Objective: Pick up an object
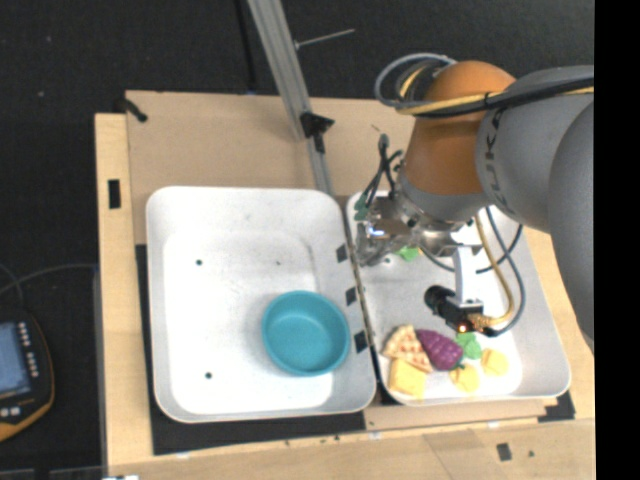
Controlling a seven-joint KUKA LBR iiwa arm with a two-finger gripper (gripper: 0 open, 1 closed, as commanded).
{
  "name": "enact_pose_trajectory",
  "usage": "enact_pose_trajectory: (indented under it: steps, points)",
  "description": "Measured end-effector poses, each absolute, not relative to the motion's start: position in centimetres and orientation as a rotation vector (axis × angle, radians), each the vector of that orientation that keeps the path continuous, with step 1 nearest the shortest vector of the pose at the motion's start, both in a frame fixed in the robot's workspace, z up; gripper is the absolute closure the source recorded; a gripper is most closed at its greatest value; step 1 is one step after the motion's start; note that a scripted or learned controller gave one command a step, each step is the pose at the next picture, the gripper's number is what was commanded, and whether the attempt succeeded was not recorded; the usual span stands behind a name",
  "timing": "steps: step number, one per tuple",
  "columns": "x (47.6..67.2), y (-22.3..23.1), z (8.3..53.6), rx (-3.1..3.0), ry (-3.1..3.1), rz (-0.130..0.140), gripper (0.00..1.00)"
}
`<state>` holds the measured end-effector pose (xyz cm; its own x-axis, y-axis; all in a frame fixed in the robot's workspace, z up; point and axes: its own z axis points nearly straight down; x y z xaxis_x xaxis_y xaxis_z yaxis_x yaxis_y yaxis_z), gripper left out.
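My gripper [372, 248] hangs low over the far left corner of the right bin [535, 363], close to the wall between the bins. A small green piece [408, 254] lies just to its right, partly hidden by the wrist. At the near edge of that bin sit a yellow waffle-like piece [403, 344], a purple grape-like toy [438, 347], a pale yellow block [405, 379], a small green item [470, 346] and two yellow bits [494, 362]. A blue bowl [303, 332] stands in the left bin [200, 208], near its front right.
A grey metal bar [283, 63] slants down from the top to the far edge of the bins. The arm's orange and grey bulk covers the right bin's far part. A hand-held device [15, 368] lies off the bench at the left.
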<state>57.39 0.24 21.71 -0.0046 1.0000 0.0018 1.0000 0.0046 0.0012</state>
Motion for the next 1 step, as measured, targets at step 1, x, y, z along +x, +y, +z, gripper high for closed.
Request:
enact_pose_trajectory:
  steps: [1]
  points:
    - [55.49,5.95,23.17,-2.210,-2.230,-0.005,1.00]
